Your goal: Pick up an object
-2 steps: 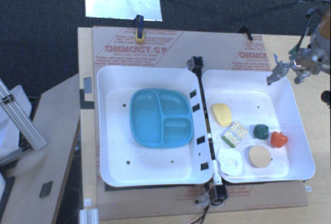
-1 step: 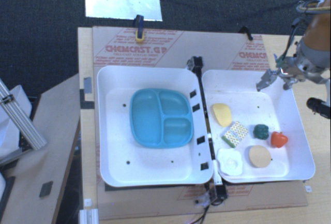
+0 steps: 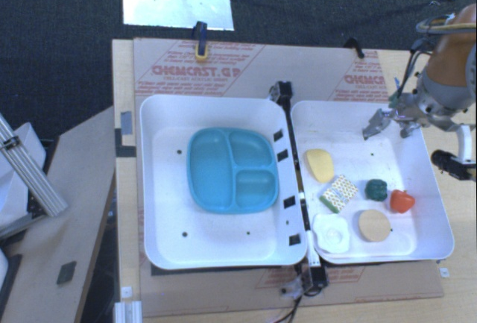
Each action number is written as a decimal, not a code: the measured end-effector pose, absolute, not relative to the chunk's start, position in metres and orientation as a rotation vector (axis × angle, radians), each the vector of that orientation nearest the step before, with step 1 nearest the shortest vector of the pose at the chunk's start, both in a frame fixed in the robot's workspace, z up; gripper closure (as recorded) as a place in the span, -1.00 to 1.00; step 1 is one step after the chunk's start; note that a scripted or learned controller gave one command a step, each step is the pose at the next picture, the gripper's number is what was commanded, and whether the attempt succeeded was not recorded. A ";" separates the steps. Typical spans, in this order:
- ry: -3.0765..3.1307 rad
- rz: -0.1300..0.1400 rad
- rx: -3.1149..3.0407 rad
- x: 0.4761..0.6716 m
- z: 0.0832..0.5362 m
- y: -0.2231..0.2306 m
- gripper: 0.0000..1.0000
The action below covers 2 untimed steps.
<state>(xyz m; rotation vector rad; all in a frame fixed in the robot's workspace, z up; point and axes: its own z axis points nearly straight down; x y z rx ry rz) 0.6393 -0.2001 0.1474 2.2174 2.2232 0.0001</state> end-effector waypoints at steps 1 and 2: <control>2.227 0.001 2.212 0.650 0.093 -0.198 -1.00; 2.226 0.005 2.208 0.651 0.106 -0.198 1.00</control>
